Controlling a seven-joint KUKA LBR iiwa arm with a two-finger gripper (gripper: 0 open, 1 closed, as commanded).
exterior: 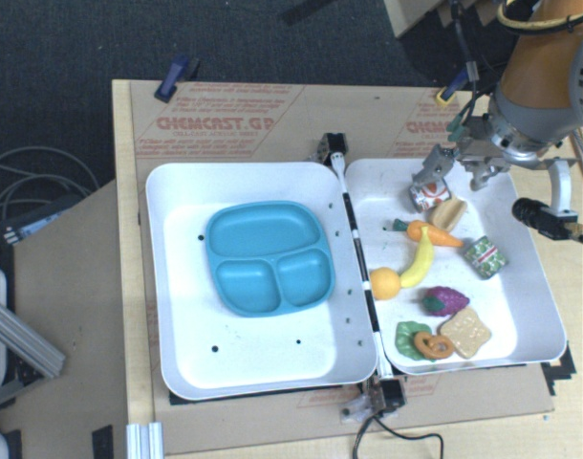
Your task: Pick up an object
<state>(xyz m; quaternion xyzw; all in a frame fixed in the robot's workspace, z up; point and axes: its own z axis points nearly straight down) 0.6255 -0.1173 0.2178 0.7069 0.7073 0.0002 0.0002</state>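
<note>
My gripper (459, 172) hangs over the far part of the right bin (538, 299), open, with nothing between its fingers. Its left finger sits just above a small red and white can (426, 196). Beside the can lies a beige bread piece (450, 214). Below these lie a carrot (435, 234), a yellow banana (419, 262), an orange fruit (384, 282) and a green can (485, 256). Nearer the front lie purple grapes (446, 300), a toast slice (465, 333) and a green leaf with a pretzel (419, 341).
The left bin (177, 333) holds a blue divided plate (269, 256). A black clamp (333, 145) sits at the far end of the ridge between the bins. A black bracket (545, 216) juts in at the right bin's right edge.
</note>
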